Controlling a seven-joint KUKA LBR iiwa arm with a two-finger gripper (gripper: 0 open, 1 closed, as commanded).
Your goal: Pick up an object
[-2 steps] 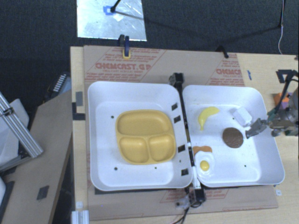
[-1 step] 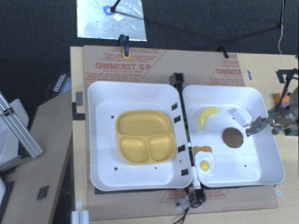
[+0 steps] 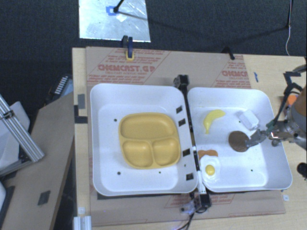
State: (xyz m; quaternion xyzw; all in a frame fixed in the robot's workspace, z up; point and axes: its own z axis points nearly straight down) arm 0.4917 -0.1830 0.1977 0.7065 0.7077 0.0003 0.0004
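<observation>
target: brown disc, right bin | likely light, stiff, flat | grip: across its rim | jaws beside it, state cannot tell

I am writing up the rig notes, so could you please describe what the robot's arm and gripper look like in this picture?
At the picture's right edge, the arm is grey with an orange band above the wrist and dark cables running alongside. The gripper is a slim grey metal piece, with a small red spot just behind it.
</observation>
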